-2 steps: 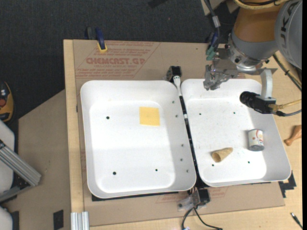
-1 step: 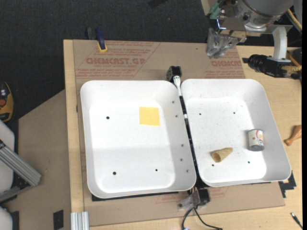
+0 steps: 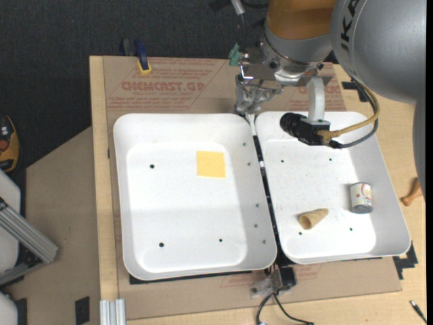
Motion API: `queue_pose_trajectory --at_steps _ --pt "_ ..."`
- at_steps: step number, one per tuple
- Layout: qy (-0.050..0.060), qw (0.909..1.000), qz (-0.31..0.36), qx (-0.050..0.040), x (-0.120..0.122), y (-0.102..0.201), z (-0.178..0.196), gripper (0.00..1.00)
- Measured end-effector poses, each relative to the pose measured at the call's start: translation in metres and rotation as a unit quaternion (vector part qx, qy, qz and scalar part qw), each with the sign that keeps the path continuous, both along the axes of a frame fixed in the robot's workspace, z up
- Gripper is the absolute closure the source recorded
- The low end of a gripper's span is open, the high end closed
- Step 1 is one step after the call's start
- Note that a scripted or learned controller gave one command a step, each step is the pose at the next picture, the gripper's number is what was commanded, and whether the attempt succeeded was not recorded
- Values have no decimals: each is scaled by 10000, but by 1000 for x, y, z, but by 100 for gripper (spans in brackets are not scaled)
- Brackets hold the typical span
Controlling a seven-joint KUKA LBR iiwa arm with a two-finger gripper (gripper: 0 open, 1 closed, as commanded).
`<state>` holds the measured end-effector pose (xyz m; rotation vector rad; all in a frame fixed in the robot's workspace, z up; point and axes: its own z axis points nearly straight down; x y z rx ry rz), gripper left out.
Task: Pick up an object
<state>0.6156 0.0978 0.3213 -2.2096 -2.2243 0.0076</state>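
Dark carpet surrounds a brown bench (image 3: 169, 80) carrying two white bins, the arm (image 3: 325, 19) reaching in from 1 o'clock.

Left bin (image 3: 135, 249) holds a yellow square (image 3: 210, 164) lying flat, a little toward 1 o'clock of its centre. Right bin (image 3: 379, 181) holds a tan cone (image 3: 313, 218) on its side at about 6 o'clock and a small can (image 3: 360, 198) on its side at 4 o'clock, the two near each other but apart. Gripper (image 3: 249, 107) hangs at 12 o'clock over the seam where the bins meet, at their far rims; whether it is spread or pressed together I cannot tell (nothing shows between its tips). From it, the square lies at 7 o'clock, the cone at 5 o'clock, the can farther at 4 o'clock, all well apart from it.
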Motion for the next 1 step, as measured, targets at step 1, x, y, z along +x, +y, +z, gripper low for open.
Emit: queue_pose_trajectory --at_steps 1 --pt "2 10000 -11 -5 29 41 -76 100"
